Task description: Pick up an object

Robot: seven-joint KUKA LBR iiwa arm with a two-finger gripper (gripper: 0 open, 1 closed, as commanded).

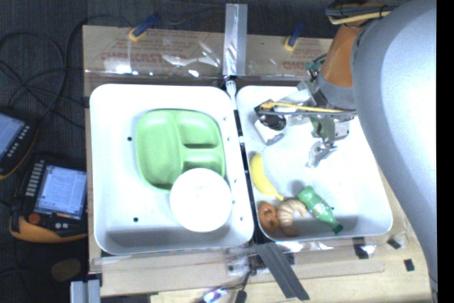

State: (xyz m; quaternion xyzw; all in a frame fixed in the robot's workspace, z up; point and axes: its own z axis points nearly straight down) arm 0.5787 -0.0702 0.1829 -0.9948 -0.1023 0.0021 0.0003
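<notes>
My gripper [321, 151] hangs over the middle of the right bin [369, 174], open, with nothing between its fingers. A yellow banana [262, 177] lies by the bin's left wall, below and to the left of the gripper. Along the front of the bin are a brown round object [269, 215], a tan shell-like object [291, 210] and a green bottle [320, 208] lying on its side. All of these lie apart from the gripper.
The left bin [113, 152] holds a green divided tray [177, 142] and a white round bowl [201, 199] overlapping the tray's front edge. The grey arm [408, 96] covers the right bin's right side. The wall between the bins [240, 152] runs just left of the banana.
</notes>
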